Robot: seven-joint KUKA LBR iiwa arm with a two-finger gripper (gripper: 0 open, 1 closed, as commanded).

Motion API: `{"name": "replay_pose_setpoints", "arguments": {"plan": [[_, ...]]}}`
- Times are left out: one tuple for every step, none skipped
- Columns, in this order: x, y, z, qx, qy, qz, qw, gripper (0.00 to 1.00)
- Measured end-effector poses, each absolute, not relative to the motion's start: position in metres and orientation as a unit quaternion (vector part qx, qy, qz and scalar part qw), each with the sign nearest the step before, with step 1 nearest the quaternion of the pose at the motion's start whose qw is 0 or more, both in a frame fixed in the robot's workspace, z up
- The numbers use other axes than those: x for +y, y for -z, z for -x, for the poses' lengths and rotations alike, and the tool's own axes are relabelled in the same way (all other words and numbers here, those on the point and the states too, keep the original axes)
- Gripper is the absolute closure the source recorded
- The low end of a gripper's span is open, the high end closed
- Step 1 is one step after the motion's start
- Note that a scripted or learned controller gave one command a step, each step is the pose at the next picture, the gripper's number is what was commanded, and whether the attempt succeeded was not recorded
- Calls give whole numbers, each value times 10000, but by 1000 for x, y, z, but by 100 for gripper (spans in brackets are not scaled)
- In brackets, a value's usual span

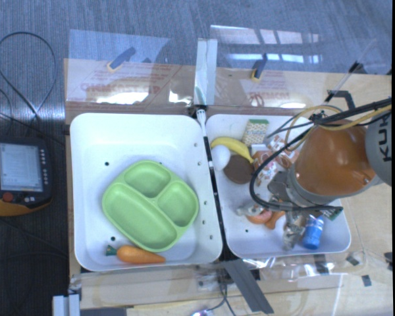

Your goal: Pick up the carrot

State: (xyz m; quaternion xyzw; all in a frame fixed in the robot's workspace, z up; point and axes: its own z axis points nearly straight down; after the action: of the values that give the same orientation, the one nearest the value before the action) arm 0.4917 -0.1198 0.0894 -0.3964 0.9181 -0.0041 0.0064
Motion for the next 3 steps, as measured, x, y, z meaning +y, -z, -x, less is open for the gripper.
{"name": "replay_pose_setpoints", "arguments": {"plan": [[-142,-89,-496,8364,28,5481,61,0],[-102,-89,-499,8910,26,4539,46,0],[-121,-89,-489,8857,28,4643,64,0]]}}
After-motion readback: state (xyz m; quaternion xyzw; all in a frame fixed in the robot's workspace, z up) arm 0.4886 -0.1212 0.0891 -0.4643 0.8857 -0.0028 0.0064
